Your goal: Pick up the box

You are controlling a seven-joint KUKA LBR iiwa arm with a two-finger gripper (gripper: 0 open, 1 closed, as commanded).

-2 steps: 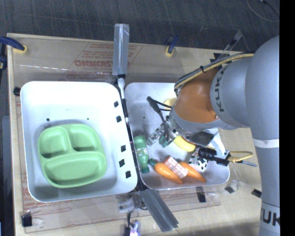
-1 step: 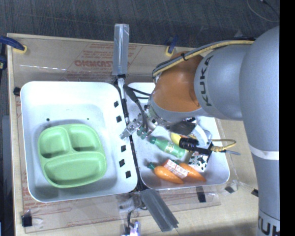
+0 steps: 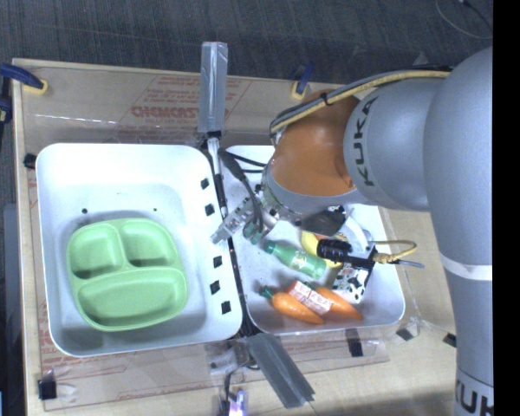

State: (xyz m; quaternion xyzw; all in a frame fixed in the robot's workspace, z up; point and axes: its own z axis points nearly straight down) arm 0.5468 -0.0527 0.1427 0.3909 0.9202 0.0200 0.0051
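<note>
While the gripper [image 3: 243, 221] hangs just to the upper left of the green bottle [image 3: 295, 256], nothing shows in its grasp, and I cannot tell how far open it is. The box [image 3: 309, 295], a small red-and-white printed carton, lies just below the bottle, on the far side of it from the gripper. It rests on or against an orange carrot [image 3: 291, 307], though which of the two I cannot tell.

By its look the box is light and made of thin card. It is probably stiff along its edges but easily crushed on its broad faces, and the printed skin is likely a little slick. I would take it across its short width, near the middle, with a gentle squeeze. Propped on the carrot, it may sit tilted and could slide aside at first contact.

Its long axis runs roughly parallel to the bottle, from upper left to lower right. Which end is the top is too small to tell.
</note>
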